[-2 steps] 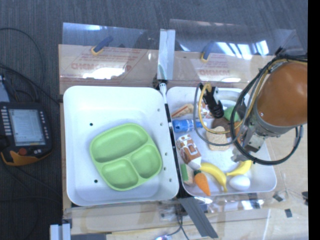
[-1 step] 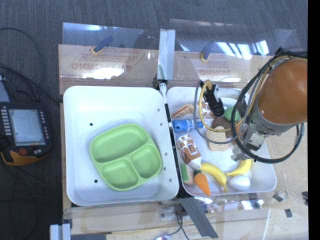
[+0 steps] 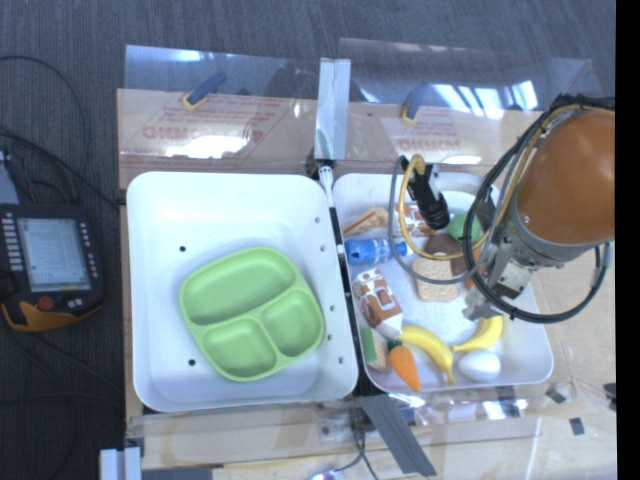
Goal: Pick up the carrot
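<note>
1. The floor (image 3: 300,8) is dark grey carpet with a fine ribbed weave, covering the far part of the view and the whole left side.
2. A wooden tabletop (image 3: 250,128) — pale brown, with faint printed lettering — carries two white bins (image 3: 150,268) side by side.
3. Clear plastic sheets (image 3: 220,68) stand along the far edge of the tabletop and catch bright bluish-white reflections of overhead light.
4. A black control pendant (image 3: 50,258) with a lit grey screen lies on the carpet at the left, a black cable (image 3: 60,98) looping away from it.
5. Metal framing (image 3: 390,438) runs along the near edge.
</note>
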Motion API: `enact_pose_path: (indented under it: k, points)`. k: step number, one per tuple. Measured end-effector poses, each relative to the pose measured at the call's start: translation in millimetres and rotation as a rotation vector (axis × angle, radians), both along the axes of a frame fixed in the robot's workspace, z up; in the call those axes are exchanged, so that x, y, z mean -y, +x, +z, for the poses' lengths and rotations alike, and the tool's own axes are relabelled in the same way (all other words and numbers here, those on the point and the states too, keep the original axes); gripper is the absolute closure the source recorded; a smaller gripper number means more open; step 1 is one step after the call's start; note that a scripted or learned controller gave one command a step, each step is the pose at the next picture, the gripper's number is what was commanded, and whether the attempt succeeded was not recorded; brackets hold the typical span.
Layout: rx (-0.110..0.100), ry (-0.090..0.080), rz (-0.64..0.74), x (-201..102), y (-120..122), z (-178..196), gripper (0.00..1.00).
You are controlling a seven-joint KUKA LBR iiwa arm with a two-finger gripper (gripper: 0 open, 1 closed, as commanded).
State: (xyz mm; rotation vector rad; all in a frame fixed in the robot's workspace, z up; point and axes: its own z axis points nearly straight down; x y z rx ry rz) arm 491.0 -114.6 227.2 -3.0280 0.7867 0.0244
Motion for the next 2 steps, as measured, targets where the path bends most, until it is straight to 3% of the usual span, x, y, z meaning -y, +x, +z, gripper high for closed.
enact_pose_path:
  k: [2]
  points:
    - [-0.007,0.011,-0.005,-4.5,1.3,15.7,1.0]
